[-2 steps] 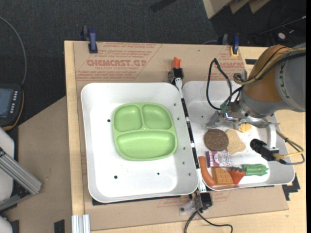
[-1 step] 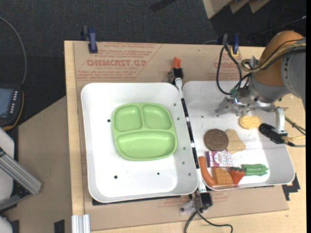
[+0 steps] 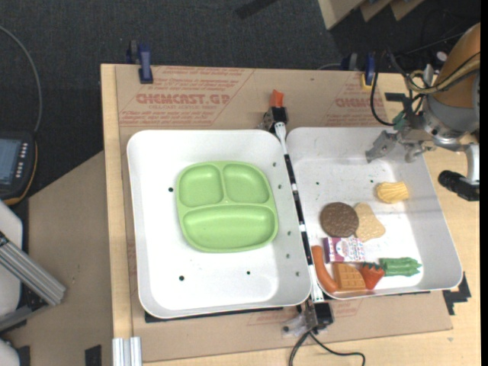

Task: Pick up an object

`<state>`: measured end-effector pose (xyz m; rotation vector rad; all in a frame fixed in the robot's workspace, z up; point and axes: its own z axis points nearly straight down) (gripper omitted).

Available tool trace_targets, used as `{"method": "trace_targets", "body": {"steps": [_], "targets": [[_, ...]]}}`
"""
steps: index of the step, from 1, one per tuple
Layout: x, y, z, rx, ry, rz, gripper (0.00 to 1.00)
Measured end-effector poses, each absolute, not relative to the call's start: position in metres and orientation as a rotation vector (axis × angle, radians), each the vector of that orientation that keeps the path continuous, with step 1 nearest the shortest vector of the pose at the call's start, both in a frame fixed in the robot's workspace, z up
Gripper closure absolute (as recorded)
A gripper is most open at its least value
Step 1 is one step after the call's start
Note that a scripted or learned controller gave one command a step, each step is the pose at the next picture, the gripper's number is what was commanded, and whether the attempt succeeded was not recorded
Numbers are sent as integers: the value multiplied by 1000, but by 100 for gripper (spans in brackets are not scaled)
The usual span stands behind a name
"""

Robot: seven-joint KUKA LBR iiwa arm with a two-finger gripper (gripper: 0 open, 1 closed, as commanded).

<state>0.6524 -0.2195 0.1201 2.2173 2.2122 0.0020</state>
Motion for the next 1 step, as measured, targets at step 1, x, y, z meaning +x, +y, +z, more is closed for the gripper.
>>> {"method": "trace_targets", "body": {"steps": [1], "targets": [[668,-211,153,2214,2218,5,0]]}}
